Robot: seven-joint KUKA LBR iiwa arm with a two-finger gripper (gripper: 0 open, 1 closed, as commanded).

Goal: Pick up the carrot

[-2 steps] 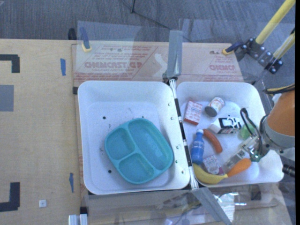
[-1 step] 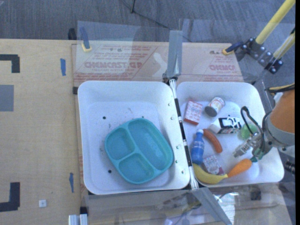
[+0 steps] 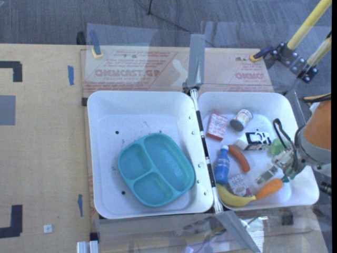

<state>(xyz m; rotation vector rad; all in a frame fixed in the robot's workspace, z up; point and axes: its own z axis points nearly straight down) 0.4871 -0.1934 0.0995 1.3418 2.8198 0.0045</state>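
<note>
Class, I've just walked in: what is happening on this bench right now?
A grey robot arm with an orange band reaches into the right white bin. Its gripper sits just above the orange carrot, which lies on the bin floor beside a yellow banana. The left white bin holds a teal divided tray.

Carrot (image 3: pixel 269 188) lies right of banana (image 3: pixel 235 197).
</note>
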